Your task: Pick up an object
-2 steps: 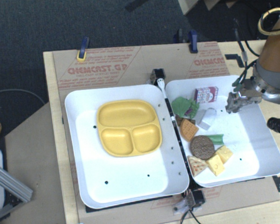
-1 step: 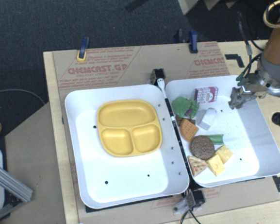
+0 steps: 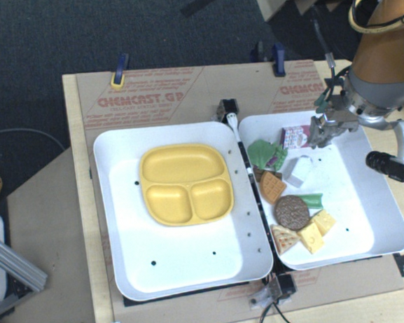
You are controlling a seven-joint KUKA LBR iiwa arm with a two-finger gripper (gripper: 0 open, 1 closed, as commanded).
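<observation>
Cardboard sheeting covers the bench, which carries two white bins side by side.

1. Hand: positioned over the right bin, at roughly 12 o'clock within it, close to the far rim. Whether it is spread or pressed together cannot be told at this angle. No item is seen between its tips.

2. Nearest items: a pink packet lies just beside the hand at its 9 o'clock. A grey block sits near, at its 7 o'clock. A green piece lies further out at 9 o'clock, against the bin's left wall.

3. Outer items: a cracker, a brown cookie, a green strip, yellow cubes and a toast wedge cluster at 7 o'clock from the hand, many touching one another.

4. Left bin: holds a yellow tray with three compartments, well apart from the hand.

5. Status (judgement): pick not yet made; the packet appears the likeliest target.

6. Hazards (judgement):
- Packet lies flat near the rim; the tips may slide over it and close on nothing.
- A descent offset toward 12 o'clock may strike the bin wall.
- The clustered items may shift or come up in pairs if the hand enters that group.
</observation>
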